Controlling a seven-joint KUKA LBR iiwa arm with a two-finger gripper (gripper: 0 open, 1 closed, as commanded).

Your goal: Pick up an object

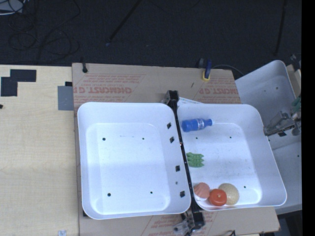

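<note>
Dark flooring with loose cables fills the top of the frame; below it a pale wooden bench carries a cardboard sheet and two shallow white bins side by side. Left bin sits at centre left, right bin at centre right, joined along a black divider. Candidate objects all lie in the right bin. Blue bottle lies on its side near the upper left corner of that bin, cap toward the right. Judged light, rigid and smooth, likely to roll; best taken across the middle of its body. Green item lies just beside the divider at mid-bin; small, low, probably soft, hard to get under. At the lower edge three round pieces cluster, touching: a pinkish one, a red one and a tan one; crowding makes a clean hold doubtful. Metal gear at the right edge appears to be the claw, well apart from every object; its opening cannot be determined.
</note>
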